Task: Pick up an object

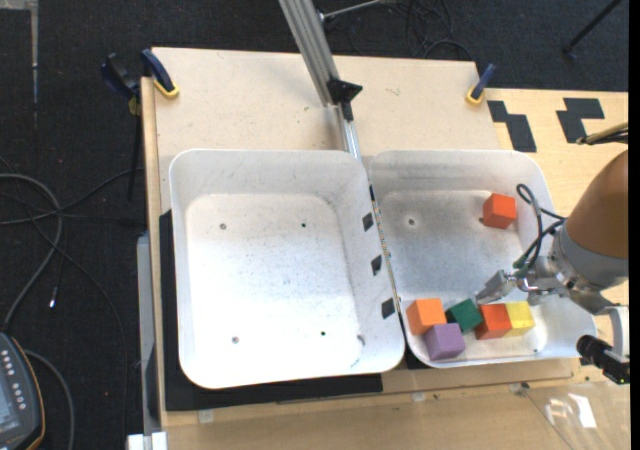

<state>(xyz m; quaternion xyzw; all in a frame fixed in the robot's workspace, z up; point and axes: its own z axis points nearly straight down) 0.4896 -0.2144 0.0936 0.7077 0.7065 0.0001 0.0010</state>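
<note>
A: Obs. 1, objects. Where do they sit?

B: All in the right bin (455, 173). One orange cube (499, 209) alone near the far right wall. A cluster along the near wall: orange block (427, 313), purple block (445, 340), green block (465, 315), red-orange block (494, 319), yellow block (519, 316), packed together, several touching. The left bin (265, 258) sits beside it on the desk (260, 98).

A: Obs. 2, end effector?

B: End effector (512, 283) reaches in from the right, just above the red-orange and yellow blocks. Nothing visibly between its fingers. Apart or together: cannot tell.
</note>
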